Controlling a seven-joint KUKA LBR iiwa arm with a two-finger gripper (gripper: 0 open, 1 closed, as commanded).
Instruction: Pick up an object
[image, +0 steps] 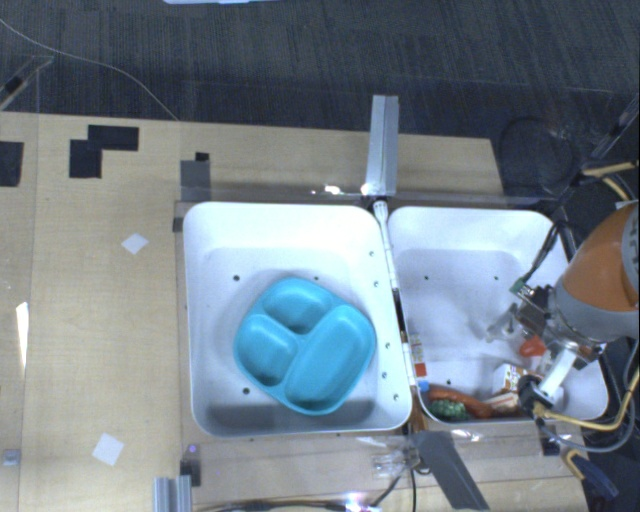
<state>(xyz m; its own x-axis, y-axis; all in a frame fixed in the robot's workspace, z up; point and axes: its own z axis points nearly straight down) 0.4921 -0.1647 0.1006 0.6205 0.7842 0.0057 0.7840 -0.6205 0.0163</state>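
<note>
My gripper (507, 322) hangs low over the right side of the right bin (460, 250), at the end of the grey arm with its orange band (605, 270). Just below the gripper lies a small red thing (531, 348), close to it but not seen in its grasp. Along that bin's front wall lie a green piece (447, 408), an orange-brown piece (488, 405) and a small pale packet (512, 379). A blue divided plate (305, 345) lies in the left bin (215, 250).
A metal post (381, 145) stands behind the divider between the bins. A small red-and-white item (418, 366) sits against the divider in the right bin. Cables run along the bench's right side, and black marks lie on the bench at far left.
</note>
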